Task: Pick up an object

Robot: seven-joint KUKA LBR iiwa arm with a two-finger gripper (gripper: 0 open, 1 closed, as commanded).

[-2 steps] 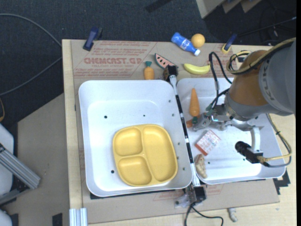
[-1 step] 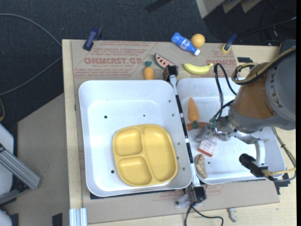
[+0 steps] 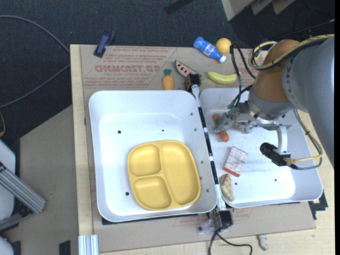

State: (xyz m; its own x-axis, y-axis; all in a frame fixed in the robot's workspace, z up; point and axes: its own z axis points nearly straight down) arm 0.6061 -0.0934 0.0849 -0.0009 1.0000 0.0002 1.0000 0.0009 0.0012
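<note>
Hand point(image 3: 229, 120) low in right bin point(image 3: 297, 187), by small orange item point(image 3: 224, 136); finger state can't tell. Risk: item skids away, empty grab.

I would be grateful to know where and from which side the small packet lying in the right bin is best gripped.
The packet lies flat on the right bin floor, so come straight down from above. Close the gripper across its narrower width near the middle; its long sides look clear of the neighbouring items.
</note>
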